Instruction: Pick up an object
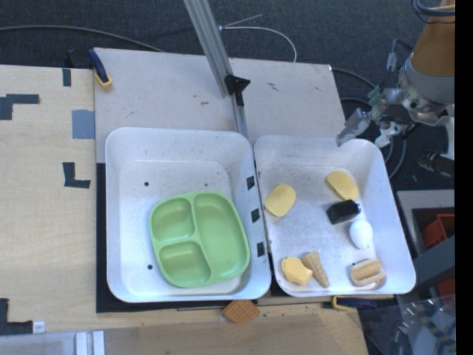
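The right bin (384,191) holds several small items: a yellow chip-like piece (280,199), another yellow piece (342,184), a black block (344,211), a white egg shape (361,234), a yellow lump (296,271), a tan cone (316,267) and a brown bread roll (366,272). My gripper (367,133) hangs over the bin's back right corner, above and behind the items. It is open, with nothing between its fingers. The orange-banded arm (436,43) rises behind it at the top right.
The left bin (118,198) carries a green divided plate (198,237). A grey metal pole (211,35) slants down to the gap between the bins. A waffle-patterned piece (240,311) lies on the bench in front of the bins. A yellow-and-blue clamp (100,69) sits at the back left.
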`<state>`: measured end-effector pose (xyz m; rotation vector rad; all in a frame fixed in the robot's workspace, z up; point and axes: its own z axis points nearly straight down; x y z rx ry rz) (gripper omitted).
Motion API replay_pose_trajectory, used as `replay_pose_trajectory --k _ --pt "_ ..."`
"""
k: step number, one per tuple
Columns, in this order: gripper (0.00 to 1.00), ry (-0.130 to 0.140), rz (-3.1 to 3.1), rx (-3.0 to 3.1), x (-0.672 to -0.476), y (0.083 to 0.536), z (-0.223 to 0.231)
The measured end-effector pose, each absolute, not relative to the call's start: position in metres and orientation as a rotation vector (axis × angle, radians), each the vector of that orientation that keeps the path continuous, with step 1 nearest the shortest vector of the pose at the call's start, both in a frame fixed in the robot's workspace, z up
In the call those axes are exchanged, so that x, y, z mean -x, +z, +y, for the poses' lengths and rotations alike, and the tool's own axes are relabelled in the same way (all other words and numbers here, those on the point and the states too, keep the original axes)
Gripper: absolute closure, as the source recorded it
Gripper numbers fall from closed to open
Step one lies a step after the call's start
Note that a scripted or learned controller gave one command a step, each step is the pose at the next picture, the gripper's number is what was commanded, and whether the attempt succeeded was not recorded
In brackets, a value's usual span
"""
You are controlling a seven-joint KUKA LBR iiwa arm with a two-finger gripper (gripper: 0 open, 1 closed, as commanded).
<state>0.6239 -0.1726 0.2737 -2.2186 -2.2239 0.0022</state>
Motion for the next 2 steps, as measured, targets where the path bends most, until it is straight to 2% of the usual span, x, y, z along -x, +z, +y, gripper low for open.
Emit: replay_pose_trajectory --k 1,2 --pt "0.0 0.003 -2.224 2.219 -0.624 0.274 -0.173" --pt "0.0 0.008 -2.219 2.216 -0.625 0.209 -0.172"
